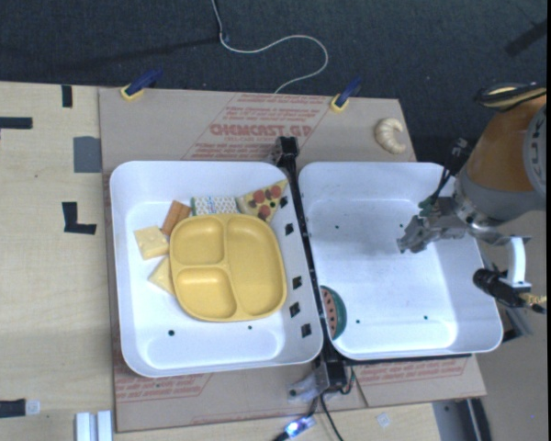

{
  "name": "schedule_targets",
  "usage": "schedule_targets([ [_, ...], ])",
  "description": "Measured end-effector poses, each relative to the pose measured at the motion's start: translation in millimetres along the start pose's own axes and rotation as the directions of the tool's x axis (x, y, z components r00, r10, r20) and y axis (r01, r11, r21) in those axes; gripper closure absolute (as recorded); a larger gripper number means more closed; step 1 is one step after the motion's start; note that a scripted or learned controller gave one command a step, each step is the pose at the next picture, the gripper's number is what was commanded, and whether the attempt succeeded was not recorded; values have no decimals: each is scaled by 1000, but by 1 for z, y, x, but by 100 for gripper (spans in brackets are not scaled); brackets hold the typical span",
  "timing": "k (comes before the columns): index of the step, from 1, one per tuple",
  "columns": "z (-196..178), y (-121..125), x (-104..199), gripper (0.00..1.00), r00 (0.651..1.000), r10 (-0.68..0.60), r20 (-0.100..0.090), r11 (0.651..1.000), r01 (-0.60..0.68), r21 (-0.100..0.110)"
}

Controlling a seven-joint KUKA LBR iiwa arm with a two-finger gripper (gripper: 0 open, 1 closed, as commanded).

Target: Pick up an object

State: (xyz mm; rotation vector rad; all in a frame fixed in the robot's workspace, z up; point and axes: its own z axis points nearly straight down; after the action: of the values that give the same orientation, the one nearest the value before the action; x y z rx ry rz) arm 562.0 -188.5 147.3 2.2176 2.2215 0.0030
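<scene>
Over the right-hand white bin [441, 329], the grey arm's claw [413, 240] hangs low near the bin floor; whether it is released or clenched I cannot tell, and nothing shows between its fingers. Beside it, the left bin [133, 338] holds a yellow divided plate [228, 266], with small flat pieces [156, 242] tucked along its upper and left edges. Both bins sit on a cardboard sheet [248, 122] laid on the surface.
</scene>
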Motion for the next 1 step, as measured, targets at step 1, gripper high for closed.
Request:
schedule_targets([
  [1,-58,7,-7,100,1000,0,1,1000,0,-2],
])
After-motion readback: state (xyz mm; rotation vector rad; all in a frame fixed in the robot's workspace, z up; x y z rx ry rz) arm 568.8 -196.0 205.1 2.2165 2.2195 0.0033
